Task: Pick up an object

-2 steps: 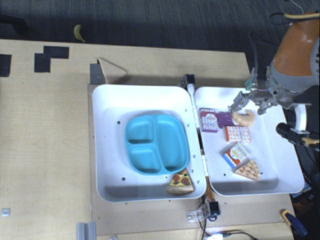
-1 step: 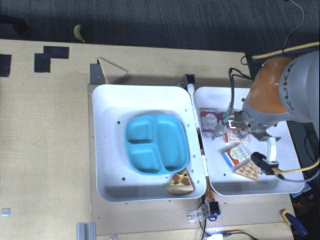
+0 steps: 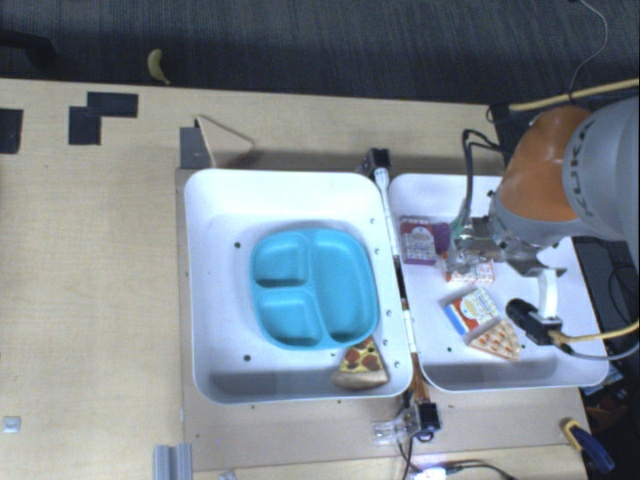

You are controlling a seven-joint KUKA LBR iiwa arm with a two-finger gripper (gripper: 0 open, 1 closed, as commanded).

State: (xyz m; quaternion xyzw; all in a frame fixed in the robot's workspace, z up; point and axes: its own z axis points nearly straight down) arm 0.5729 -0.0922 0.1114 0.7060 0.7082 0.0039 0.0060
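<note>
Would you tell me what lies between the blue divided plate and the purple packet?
In the camera view, the two bins' adjoining white rims run between the blue plate and the purple packet.

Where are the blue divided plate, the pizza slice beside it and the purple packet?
blue divided plate (image 3: 312, 288), camera view, its centre ridge.
pizza slice (image 3: 362, 363), camera view, its topping.
purple packet (image 3: 419, 241), camera view, its front face.

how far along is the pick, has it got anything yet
Done: the arm has reached into the right bin, with its gripper low over the items near the purple packet. In hand: nothing visibly held; the fingers are too hidden to judge. Left: grasping and lifting. The pizza slice toy, the blue-and-red card and the blue tray in the left bin all lie flat.
</note>
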